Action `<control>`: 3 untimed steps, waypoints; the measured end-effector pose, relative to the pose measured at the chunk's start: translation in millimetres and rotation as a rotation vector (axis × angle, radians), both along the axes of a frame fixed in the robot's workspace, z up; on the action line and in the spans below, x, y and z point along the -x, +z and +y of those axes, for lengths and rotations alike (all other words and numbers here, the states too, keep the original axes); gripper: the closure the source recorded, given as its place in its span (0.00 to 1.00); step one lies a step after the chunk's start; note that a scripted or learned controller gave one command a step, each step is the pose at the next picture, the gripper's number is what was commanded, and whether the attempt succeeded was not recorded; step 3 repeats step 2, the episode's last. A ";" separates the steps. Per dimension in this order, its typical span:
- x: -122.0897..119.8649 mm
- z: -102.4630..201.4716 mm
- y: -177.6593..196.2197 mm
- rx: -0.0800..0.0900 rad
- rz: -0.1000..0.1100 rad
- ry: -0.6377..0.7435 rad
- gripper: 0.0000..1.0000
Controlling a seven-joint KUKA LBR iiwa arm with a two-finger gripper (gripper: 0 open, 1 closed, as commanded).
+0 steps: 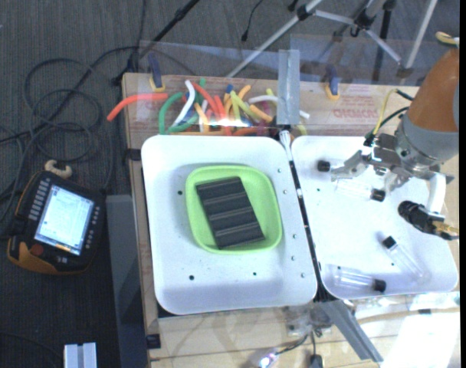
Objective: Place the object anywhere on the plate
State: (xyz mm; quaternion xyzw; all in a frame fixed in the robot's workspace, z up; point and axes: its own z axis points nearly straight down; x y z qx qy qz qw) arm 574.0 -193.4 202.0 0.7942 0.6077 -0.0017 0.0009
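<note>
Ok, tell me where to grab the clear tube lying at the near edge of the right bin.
Take the clear tube around the middle of its body, coming straight down from above. It lies flat in the right bin, its length running along the near wall, black cap at one end, so closing across its narrow width looks best. Clearance by that wall may be tight.

Dark ribbed rectangular block (230,212) flat on green plate (270,194), in left white bin (218,286).

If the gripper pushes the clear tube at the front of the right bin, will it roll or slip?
The clear tube lies on its side, round and smooth, so it would probably roll. Its black cap may make it curve. It looks light and glossy, so likely slippery on the white bin.
</note>
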 end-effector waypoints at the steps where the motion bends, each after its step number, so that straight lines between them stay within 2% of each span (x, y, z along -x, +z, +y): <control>1: 0.0 -0.1 0.2 0.000 0.000 0.000 0.00; 2: 37.0 -12.2 79.5 0.000 -0.002 -0.092 0.00; 3: 37.0 -12.2 79.5 0.000 -0.002 -0.092 0.00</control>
